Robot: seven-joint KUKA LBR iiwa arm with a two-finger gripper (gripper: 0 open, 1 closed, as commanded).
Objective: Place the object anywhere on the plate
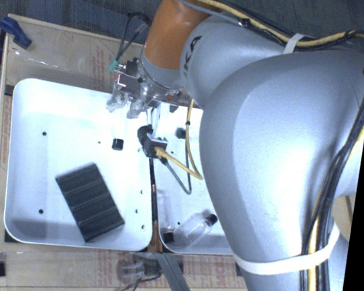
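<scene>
Hovering over the left bin's point(18, 151) upper edge, my gripper point(126, 102) sits at about twelve o'clock from the dark ridged plate point(89, 201); I cannot tell its state. I see a clear bottle point(193, 228) in the right bin point(180, 246), toward three o'clock from the plate, well apart.

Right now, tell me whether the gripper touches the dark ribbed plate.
Apart. In the camera view, bare white bin floor separates the gripper from the dark ribbed plate.

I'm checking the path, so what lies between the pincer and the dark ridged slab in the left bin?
In the camera view, between the pincer and the slab lies bare white bin floor, with a small black piece just beside the line.
</scene>
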